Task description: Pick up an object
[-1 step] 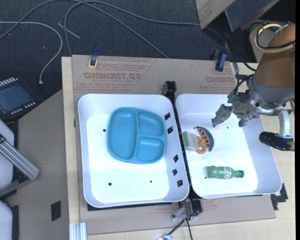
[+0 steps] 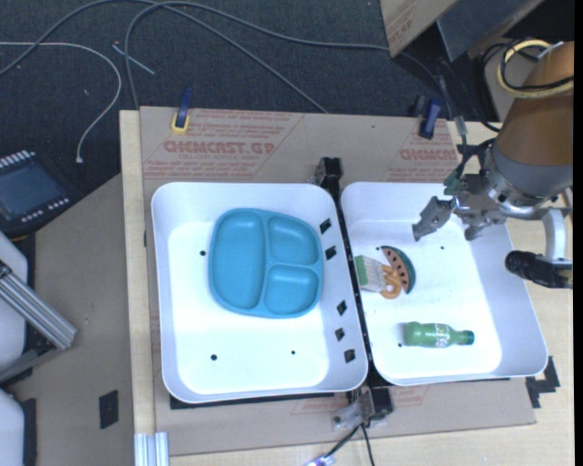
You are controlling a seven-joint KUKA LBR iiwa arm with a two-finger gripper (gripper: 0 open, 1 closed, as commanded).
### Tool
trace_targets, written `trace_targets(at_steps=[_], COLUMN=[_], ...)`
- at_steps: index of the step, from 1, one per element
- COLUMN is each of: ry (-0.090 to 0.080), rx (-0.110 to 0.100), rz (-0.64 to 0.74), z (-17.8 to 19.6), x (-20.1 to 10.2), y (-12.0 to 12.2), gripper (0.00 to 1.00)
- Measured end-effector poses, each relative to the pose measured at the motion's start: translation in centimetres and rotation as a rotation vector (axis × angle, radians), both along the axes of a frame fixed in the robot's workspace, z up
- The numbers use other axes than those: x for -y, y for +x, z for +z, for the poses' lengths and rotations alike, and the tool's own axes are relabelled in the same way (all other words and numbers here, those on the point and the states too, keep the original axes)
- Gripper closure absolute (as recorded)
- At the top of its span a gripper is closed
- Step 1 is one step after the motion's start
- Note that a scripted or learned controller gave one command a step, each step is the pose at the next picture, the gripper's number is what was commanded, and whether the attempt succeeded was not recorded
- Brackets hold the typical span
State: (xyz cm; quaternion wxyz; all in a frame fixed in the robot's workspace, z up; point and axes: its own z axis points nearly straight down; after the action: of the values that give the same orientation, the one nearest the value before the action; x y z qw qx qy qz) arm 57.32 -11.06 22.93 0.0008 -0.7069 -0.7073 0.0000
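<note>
In the right bin [image 2: 510, 300] lie a small green bottle [image 2: 435, 336] on its side near the front and a scrubbing brush [image 2: 387, 270] with a green and orange head by the bin's left wall. My gripper [image 2: 453, 221] hangs over the back of the right bin, above and to the right of the brush. Its two fingers stand apart with nothing between them. A blue divided plate [image 2: 265, 262] rests in the left bin [image 2: 182, 300].
The bench is a cardboard-topped board with blue clamps [image 2: 183, 113] at the back. Black clips run along the divider [image 2: 341, 273] between the bins. Cables lie on the dark floor behind, and a box [image 2: 414, 23] sits at the top right.
</note>
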Motion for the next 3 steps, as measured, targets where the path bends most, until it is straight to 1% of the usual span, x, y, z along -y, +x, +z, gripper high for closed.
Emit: trace_targets(at_steps=[1, 3], ry=[0.001, 0.000], rx=[-0.006, 0.002], rz=[-0.002, -0.002], z=[-5.9, -14.4], x=[0.8, 0.4], y=[-0.1, 0.2], gripper=[0.00, 0.00])
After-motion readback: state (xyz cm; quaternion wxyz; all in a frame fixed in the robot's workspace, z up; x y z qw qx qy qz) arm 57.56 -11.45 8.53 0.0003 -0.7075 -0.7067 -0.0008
